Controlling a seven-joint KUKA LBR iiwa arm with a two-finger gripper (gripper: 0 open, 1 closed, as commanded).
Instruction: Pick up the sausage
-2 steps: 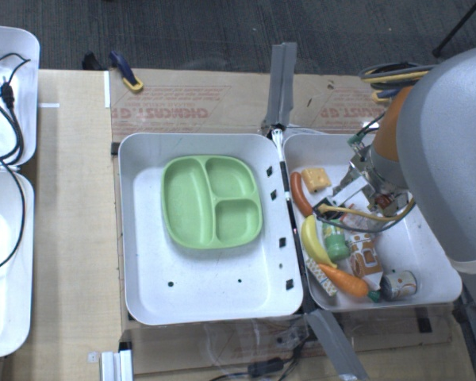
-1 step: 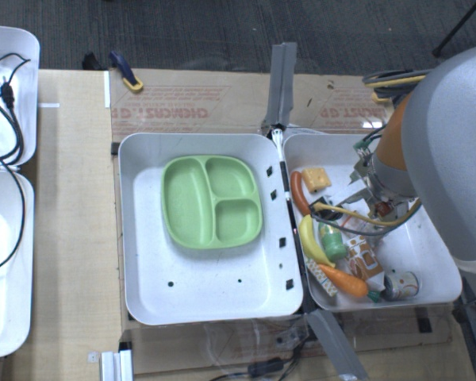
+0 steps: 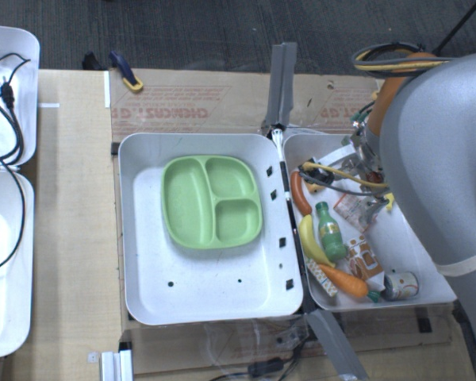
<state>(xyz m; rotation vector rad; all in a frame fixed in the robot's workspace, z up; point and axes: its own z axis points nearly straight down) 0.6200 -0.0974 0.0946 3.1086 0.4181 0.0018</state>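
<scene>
Two white bins sit side by side on the tabletop (image 3: 71, 236): the left bin (image 3: 143, 292) holds a green divided plate (image 3: 213, 202). Along the right bin's (image 3: 428, 292) left wall lies the sausage (image 3: 300, 193), beside a banana (image 3: 309, 240), green bottle (image 3: 329, 230) and carrot (image 3: 343, 282). The grey arm (image 3: 440, 157) looms over this bin's right side, and whether its jaws are clenched or released I cannot tell.

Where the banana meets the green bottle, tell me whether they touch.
Touching. The camera view shows the green bottle lying across the banana in the right bin, no gap between them.
</scene>
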